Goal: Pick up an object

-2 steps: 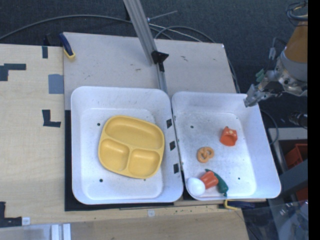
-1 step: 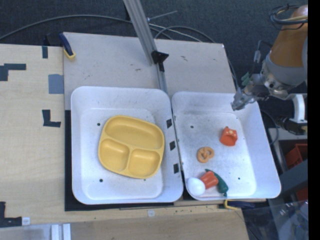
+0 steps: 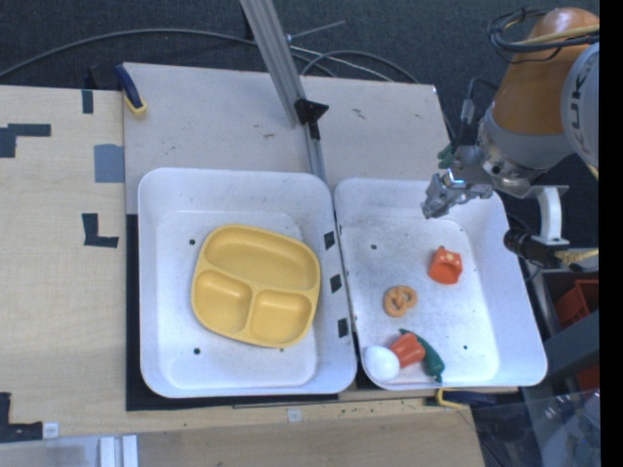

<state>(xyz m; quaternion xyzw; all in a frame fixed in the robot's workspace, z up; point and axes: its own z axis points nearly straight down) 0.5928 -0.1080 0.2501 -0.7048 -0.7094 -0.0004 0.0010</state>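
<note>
Orange pepper (image 3: pixel 445 267) sits mid-right bin (image 3: pixel 487 358), just below our gripper (image 3: pixel 440 202), which hovers over the bin's far end; we cannot tell how the jaws stand. We'd say drop straight over it, staying clear of the pretzel (image 3: pixel 399 301) nearby.

Arm (image 3: pixel 545 76): cut off at right edge. Gripper (image 3: pixel 440 202): finger state too small to tell. White object (image 3: pixel 382 362): identity unclear.

Partial letters "KU" — on the arm (image 3: pixel 584 86)
</note>
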